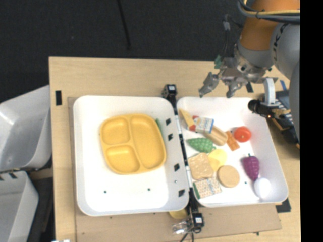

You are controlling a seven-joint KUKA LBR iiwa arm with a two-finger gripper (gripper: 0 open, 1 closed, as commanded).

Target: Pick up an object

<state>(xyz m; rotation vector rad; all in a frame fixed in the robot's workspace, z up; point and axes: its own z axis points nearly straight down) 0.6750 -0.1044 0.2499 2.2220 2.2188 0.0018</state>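
Note:
My gripper [220, 88] hangs open above the far rim of the right bin [275, 155], and nothing sits between its fingers [206, 88]. Below it the bin holds several toy foods. A small carton [204, 124] and a bread stick [218, 134] lie nearest the gripper. Further forward are a red tomato [243, 133], a green leafy piece [201, 144], a toast slice [200, 166], a round cookie [228, 176], purple grapes [251, 166] and a white egg [262, 187].
The left bin [91, 185] carries a yellow divided plate [133, 142]. A patterned cracker [207, 187] lies at the right bin's near edge. A yellow wedge [186, 119] rests by the divider between the bins. A white chair stands left of the bench.

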